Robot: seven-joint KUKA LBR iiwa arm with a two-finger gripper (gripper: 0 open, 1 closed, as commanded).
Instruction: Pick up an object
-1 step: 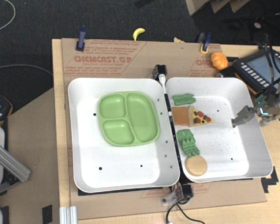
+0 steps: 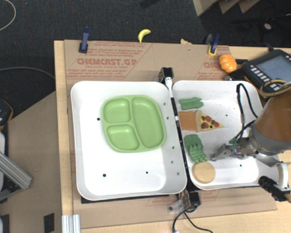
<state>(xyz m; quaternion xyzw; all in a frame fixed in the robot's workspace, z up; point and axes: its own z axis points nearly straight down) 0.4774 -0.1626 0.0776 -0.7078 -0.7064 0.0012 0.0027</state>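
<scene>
Camera view puts your likeliest target, the round tan cookie (image 2: 203, 172), at the near edge of the right bin (image 2: 233, 92), hard against the wall it shares with the left bin (image 2: 87, 130). Just above it lies the green ridged toy (image 2: 195, 148), its long axis running up and down the bin, and beyond that the pizza slice (image 2: 202, 121) and a small green piece (image 2: 191, 103). The gripper (image 2: 222, 152) hangs to the right of the green ridged toy and up-right of the cookie, near both but touching neither, with nothing between its tips. You cannot tell from here how wide it is set. Your move, as I judge it, is a short reach leftward and toward the near edge. The green divided plate (image 2: 134, 123) sits well apart in the left bin.
</scene>
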